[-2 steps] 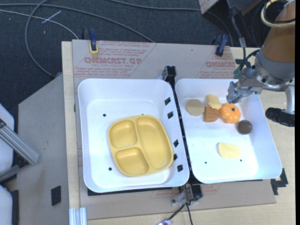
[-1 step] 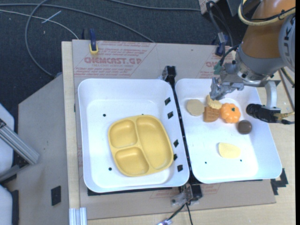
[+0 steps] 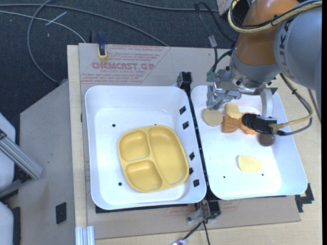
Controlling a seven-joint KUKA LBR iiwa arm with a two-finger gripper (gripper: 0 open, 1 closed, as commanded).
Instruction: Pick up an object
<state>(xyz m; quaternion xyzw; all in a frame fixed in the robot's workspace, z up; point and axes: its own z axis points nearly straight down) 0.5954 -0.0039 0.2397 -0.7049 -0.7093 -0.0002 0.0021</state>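
Observation:
The right bin (image 3: 286, 180) holds several small food pieces. A tan round disc (image 3: 210, 118) lies near its left wall, with a tan bread-like wedge (image 3: 231, 120) beside it. Right of the wedge are an orange piece (image 3: 248, 128) and a dark brown round piece (image 3: 266, 139). A pale yellow slice (image 3: 249, 163) lies alone nearer the front. My gripper (image 3: 217, 101) hangs over the back left of this bin, just above the tan disc and left of the wedge. Nothing can be seen held in it.
The left bin (image 3: 99, 106) contains a yellow divided plate (image 3: 152, 157). A black divider with clips (image 3: 190, 121) separates the bins. A black plug on a yellow cable (image 3: 259, 122) hangs from the arm over the orange piece. Cables lie on the dark floor behind the bench.

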